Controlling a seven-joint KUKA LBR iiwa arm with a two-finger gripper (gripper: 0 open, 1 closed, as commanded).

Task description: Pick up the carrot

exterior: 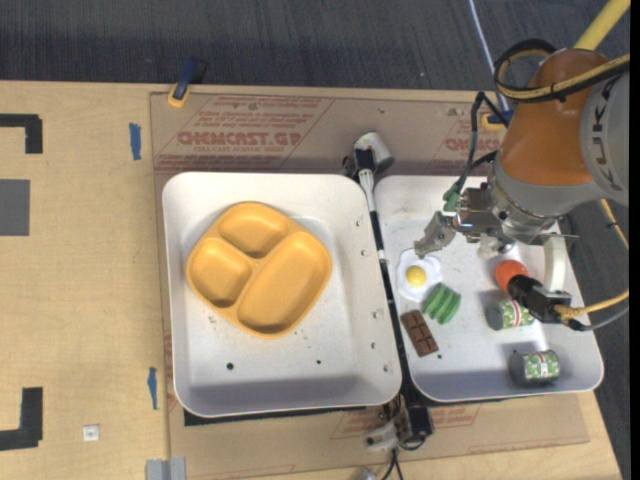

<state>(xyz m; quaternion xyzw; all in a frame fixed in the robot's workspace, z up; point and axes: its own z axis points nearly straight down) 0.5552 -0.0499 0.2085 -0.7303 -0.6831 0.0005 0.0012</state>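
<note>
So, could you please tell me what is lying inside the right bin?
In the right bin: fried egg, green piece, chocolate bar, two cans, carrot. The arm covers the bin's far part.

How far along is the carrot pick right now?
Done: the arm is over the right bin. In hand: nothing visible; the gripper hangs by the fried egg, away from the carrot. Left: shift across to the carrot, which lies by a can, then grasp and lift.

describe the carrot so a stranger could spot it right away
Look in the right-hand white bin, near its right wall, just under the grey-and-orange arm. The carrot is the small orange-red piece there, unlike the green cans below it.
</note>
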